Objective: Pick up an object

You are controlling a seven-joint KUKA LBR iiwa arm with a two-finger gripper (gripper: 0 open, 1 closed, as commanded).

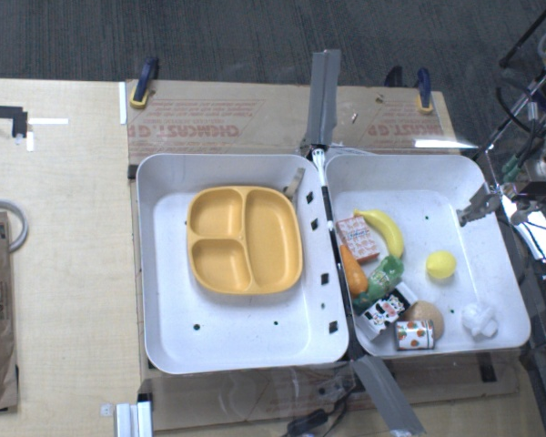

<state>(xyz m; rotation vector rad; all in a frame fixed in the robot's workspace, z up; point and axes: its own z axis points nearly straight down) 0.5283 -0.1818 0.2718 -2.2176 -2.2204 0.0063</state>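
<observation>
1. The gripper (480, 206) hangs over the right bin's (437, 178) far right rim, and nothing is seen held in it.
2. Whether its fingers are spread or pressed together cannot be told; they are small and dark against the rim.
3. The lemon (441, 264) is the nearest object, lying inside the right bin, nearer the camera and slightly left of the gripper, apart from everything else.
4. The banana (386, 230) lies farther left, its long axis slanting across the bin floor.
5. Beyond it, a crowded cluster: carrot (351, 269), can (413, 335), small packets hard to identify.
6. The arm is mostly cut off at the right edge.
</observation>
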